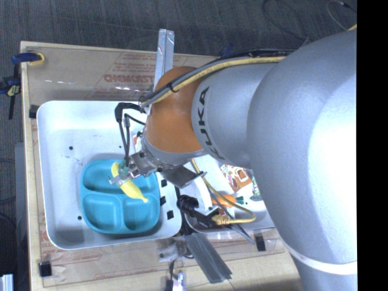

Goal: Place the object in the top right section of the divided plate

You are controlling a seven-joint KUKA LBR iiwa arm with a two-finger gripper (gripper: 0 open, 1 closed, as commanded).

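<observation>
Over the left bin [57, 156], the arm [291, 138] reaches in from the right of the camera view; its grey bulk and orange band [173, 123] cover most of the right bin [257, 208]. Wrist end sits above the upper right part of the blue divided plate [103, 214]. Plate lies flat on the floor of the left bin, toward its lower right corner, right edge near the wall between the bins. Yellow object [134, 191]: long, slightly curved, lying at a slant over the plate's right side, upper end tucked under the jaws, lower end pointing down and right toward the plate's rim. Upper end appears to be at the jaws, but the wrist hardware hides the contact; cannot tell whether the jaws are spread, closed, or pinching it. Cannot tell either whether the object rests on the plate or hangs just above it, nor which section it sits in, since it hides the ridges beneath it. Rest of left bin floor bare white, a few dark specks. Right bin: a patterned, multicoloured item [237, 177] and an orange item [223, 200] show just below the arm, both partly hidden. Blue clamp [27, 58] at the worktop's [91, 65] upper left corner
</observation>
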